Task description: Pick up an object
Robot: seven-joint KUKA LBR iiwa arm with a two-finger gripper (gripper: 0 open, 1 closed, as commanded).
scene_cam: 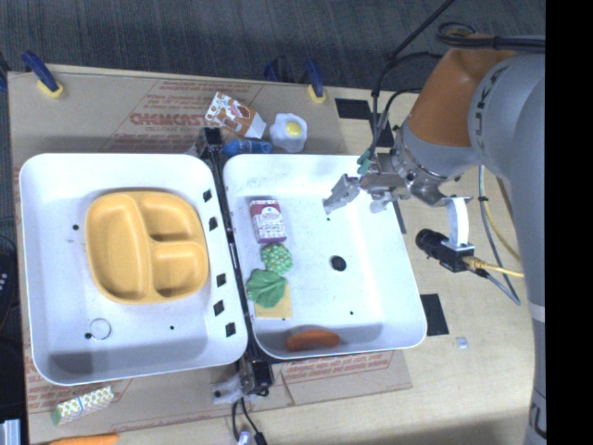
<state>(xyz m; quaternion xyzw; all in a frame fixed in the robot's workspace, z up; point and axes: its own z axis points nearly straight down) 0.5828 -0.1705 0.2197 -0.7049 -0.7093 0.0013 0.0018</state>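
White plastic bins sat side by side; the left bin [37, 248] held a yellow tray [146, 244]. I had the gripper [357, 191] in the upper right of the right bin [371, 286], over bare floor, and couldn't tell its grip state. The likeliest targets lay along that bin's left wall: red box [266, 220], green pieces [270, 276], orange sausage [312, 339] at the bottom, probably pushed there.

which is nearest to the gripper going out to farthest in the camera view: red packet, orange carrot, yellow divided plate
From the gripper, at the right bin's upper right:
1. red packet, just left of it in the right bin.
2. orange carrot, at that bin's near wall.
3. yellow divided plate, over in the left bin.
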